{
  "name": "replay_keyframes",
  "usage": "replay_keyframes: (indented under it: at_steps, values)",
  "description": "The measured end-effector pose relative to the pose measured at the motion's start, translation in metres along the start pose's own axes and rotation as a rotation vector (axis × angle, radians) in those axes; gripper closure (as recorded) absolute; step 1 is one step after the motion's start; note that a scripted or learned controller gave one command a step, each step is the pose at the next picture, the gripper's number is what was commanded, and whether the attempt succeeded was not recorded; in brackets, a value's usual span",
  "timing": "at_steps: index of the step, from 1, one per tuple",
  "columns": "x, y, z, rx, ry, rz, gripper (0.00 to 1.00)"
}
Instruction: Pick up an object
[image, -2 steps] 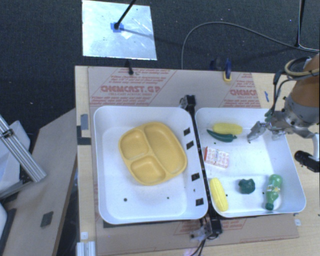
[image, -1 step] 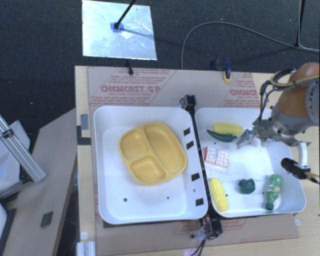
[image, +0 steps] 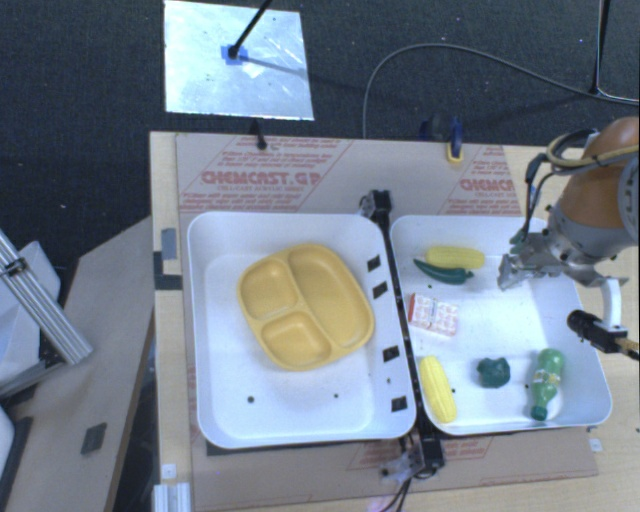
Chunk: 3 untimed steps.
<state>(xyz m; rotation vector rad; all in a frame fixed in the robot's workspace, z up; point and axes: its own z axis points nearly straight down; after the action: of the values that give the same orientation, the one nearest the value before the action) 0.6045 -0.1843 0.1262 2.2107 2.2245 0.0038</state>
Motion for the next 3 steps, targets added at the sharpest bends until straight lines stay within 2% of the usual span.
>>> replay_keyframes:
  at_steps: [2, 3]
  values:
    - [-0.010, 0.004, -0.098, -0.002, 0.000, 0.001, 1.00]
    - [0.046, 0.007, -0.108, 0.002, 0.003, -0.004, 1.00]
